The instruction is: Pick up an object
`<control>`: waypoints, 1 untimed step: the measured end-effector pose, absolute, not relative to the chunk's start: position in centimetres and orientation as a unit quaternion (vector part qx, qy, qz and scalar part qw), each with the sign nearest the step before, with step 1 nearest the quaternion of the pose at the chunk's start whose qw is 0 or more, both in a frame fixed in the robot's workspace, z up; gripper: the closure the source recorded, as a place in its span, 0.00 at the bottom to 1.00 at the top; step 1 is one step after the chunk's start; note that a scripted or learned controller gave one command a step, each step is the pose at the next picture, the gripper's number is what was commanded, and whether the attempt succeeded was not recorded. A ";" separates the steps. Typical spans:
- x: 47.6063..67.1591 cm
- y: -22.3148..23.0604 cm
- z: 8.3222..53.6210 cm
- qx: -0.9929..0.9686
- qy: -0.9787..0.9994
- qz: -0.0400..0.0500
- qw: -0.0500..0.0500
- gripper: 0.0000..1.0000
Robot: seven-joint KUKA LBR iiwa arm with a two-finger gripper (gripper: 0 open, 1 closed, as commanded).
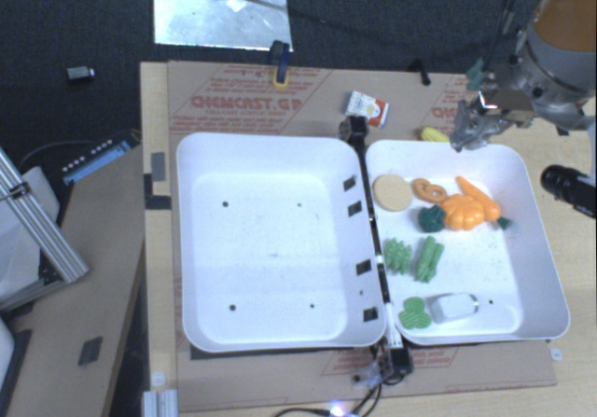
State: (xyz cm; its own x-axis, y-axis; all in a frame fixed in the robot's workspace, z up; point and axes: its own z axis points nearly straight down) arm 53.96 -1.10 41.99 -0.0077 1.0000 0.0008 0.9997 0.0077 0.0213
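Observation:
The right bin (532, 266) holds several toy foods: a tan round disc (392, 192), a small pretzel (429, 190), an orange piece (469, 208) with a carrot-like tip, a dark green broccoli (431, 218), two light green pieces (398, 256) (428, 258), a green leafy piece (414, 314) and a grey-white block (453, 307). My gripper (469, 133) hangs above the bin's far edge, up and right of the pretzel, with nothing visibly in it.
The left bin (270, 238) lies beside the right one. A yellow piece (433, 135) lies on the cardboard just behind the right bin, near the gripper. A small white and orange packet (367, 107) and a clamp (279, 65) sit farther back.

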 end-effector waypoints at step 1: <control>48.4 2.6 34.6 0.705 0.710 -0.001 -0.003 1.00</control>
